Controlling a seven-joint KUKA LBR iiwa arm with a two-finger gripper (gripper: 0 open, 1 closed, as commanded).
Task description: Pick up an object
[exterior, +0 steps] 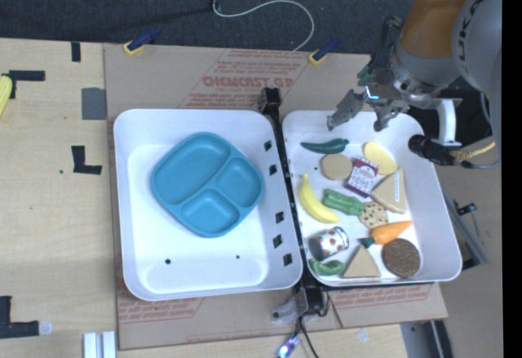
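Task thing not fixed, any item in the right bin (432, 209) counts. Nearest candidates to the gripper (363, 113): dark green chili pepper (325, 145) just below and to the left of the fingertips, yellow potato-like piece (379, 156) just below and slightly right. Neither touches the fingers.

Gripper is spread wide, two fingers splayed apart, nothing between them, hovering over the top edge of the right bin. Orange band (444, 2) of the arm sits up and to the right of it.

Further below the gripper, middle of the bin: tan round cookie (333, 166), small red-and-white packet (362, 177), pale wedge (392, 192) right of the packet. Down-left of the gripper: banana (313, 201), with a green pod-shaped piece (343, 203) beside it. Below those: speckled cracker (373, 214), carrot (390, 231), small red-and-white can (328, 244), tan triangular slice (362, 264), brown round patty (401, 257), a green bit at the bin's near edge, hard to identify. Items are packed close, many touching.

Far left of the gripper, left bin (130, 209) holds a blue divided plate (207, 183), three compartments, lying flat and turned at an angle.

Both bins sit on a cardboard sheet (236, 79). White cable (261, 10) loops across the dark floor up-left of the gripper.
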